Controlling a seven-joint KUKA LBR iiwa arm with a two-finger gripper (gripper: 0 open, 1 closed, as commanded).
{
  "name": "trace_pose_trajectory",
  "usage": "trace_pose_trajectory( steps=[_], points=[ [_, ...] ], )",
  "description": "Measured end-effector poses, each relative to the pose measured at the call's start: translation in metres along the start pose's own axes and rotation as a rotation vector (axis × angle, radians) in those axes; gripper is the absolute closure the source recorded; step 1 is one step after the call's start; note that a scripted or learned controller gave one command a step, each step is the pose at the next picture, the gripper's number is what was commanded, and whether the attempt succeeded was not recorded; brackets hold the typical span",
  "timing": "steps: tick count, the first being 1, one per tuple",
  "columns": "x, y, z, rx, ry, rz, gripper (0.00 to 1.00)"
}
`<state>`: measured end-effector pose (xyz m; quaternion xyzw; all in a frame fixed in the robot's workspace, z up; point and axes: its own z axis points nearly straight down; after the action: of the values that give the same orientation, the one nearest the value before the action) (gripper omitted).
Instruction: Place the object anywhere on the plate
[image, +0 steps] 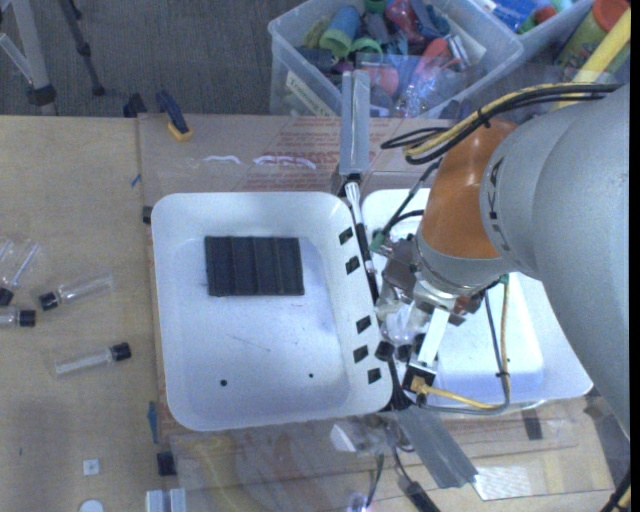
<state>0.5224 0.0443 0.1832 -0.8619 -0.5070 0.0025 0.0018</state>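
Camera view: my claw (402, 325) hangs low over the right bin (520, 370), at the divider. The dark ribbed plate (254, 265) lies well to its left, long axis crosswise. I cannot tell the object, nor the claw's state.

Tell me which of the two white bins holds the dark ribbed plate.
The left bin: the dark plate lies in it; the right bin sits under the gripper.

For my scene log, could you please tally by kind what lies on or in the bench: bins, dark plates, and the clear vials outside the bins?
White bins: 2, left bin and right bin
Dark ridged plate: 1
Clear black-capped vials: 3 clearly seen
Total: 6
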Motion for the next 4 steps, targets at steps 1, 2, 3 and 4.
trace_pose_trajectory(
  steps=[1, 2, 3, 4],
  points=[
    [0.044, 0.027, -0.001, -0.002, 0.001, 0.618, 1.00],
    [0.106, -0.028, -0.010, -0.004, 0.004, 0.866, 1.00],
    [0.194, 0.022, 0.088, -0.005, 0.005, 0.556, 1.00],
    [0.214, 0.024, 0.092, -0.010, 0.009, 0.870, 1.00]
  ],
)
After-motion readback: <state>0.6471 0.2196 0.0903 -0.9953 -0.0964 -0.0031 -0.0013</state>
